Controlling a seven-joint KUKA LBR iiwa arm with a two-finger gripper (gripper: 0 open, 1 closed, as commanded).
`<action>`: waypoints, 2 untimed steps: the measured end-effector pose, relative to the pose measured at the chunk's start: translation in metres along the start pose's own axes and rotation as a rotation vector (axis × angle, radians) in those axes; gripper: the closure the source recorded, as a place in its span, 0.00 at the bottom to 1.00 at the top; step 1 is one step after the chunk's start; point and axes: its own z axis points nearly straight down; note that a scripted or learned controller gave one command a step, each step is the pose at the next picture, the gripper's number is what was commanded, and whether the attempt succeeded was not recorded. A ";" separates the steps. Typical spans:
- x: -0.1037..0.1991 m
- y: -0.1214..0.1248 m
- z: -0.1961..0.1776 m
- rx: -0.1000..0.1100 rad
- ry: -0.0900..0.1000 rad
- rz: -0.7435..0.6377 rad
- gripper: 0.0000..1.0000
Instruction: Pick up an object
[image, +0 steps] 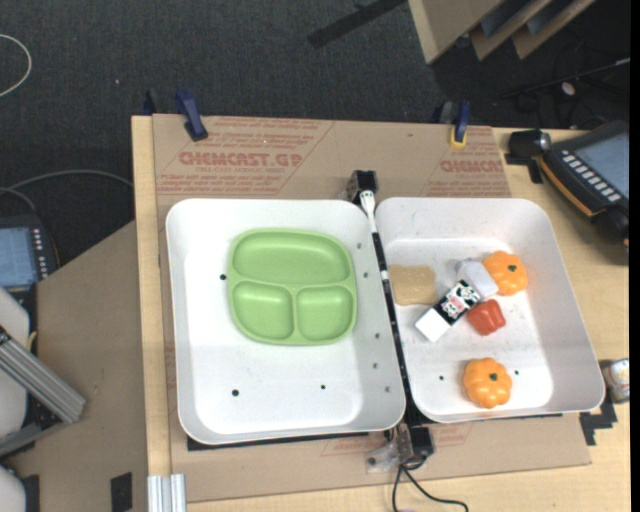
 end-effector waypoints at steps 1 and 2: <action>0.097 0.002 0.053 -0.004 0.000 -0.008 1.00; -0.005 0.001 -0.019 -0.021 -0.013 0.008 1.00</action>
